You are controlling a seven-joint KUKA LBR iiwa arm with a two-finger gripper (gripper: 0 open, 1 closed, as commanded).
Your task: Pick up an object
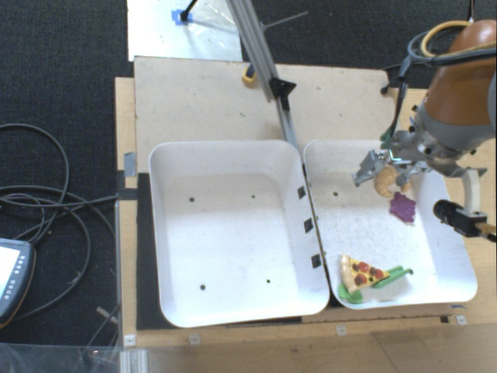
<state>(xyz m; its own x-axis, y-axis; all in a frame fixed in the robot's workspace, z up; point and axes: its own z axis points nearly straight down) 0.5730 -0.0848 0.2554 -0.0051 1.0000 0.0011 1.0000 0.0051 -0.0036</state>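
My gripper (386,176) hangs over the upper part of the right bin (458,286). A tan, bread-like roll (385,183) sits between its grey fingers (366,171), and they are shut on it. Just below and right of it, a purple grape-like piece (402,207) lies on the bin floor. In the bin's near corner lie a pizza slice (359,271) and a green pod-shaped piece (390,276), touching each other.
The left bin (163,208) stands beside the right one, their walls meeting along a shared ridge (309,224). A slanted metal pole (260,45) crosses the bench behind the bins. Cables and a tablet lie on the floor at the left.
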